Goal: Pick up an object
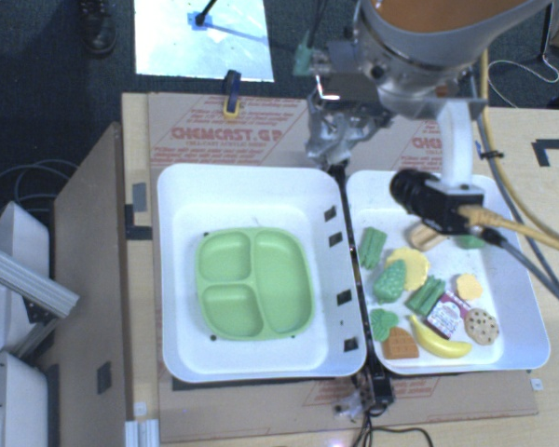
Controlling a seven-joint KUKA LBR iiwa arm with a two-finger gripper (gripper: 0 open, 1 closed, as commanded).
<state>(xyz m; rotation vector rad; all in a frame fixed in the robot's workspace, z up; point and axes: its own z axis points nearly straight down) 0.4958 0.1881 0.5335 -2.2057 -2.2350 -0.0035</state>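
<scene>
Approach step: 2-finger metal gripper [336, 147] hangs above the far rim between the 2 bins, nothing held; jaw opening cannot be told. Toy food pile, including a yellow plastic banana [438, 342], lies in the right white bin [531, 333]. Next: travel right, descend. Green 3-compartment tray [255, 282] sits in the left bin; dark carpet beyond the bench.

Toy food pieces [427, 296] heaped in right bin [531, 329]
</scene>
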